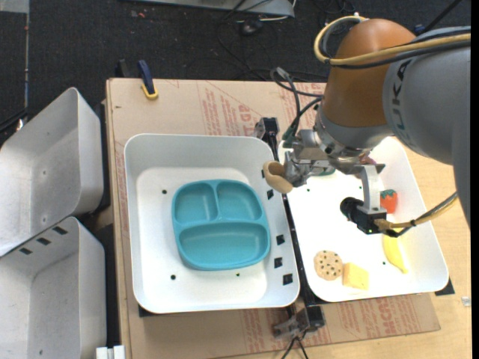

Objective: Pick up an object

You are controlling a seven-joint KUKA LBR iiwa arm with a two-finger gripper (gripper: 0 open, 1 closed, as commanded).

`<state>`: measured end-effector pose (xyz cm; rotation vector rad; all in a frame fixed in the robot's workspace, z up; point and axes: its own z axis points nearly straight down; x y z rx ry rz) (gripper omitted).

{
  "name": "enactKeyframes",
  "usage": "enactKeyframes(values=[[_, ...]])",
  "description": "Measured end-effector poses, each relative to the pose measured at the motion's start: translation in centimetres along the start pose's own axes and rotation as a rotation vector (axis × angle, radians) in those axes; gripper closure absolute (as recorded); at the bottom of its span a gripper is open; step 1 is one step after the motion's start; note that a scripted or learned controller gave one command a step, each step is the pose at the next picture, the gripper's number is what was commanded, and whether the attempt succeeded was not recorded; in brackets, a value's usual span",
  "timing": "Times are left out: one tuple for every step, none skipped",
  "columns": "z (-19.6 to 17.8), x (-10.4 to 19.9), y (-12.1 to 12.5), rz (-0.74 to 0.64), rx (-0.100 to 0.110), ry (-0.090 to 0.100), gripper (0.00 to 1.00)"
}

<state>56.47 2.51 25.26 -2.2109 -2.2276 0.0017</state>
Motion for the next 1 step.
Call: enactKeyframes(values=[[-0.28,5.18,-0.81,-0.001,-0.001,0.0,1.0]])
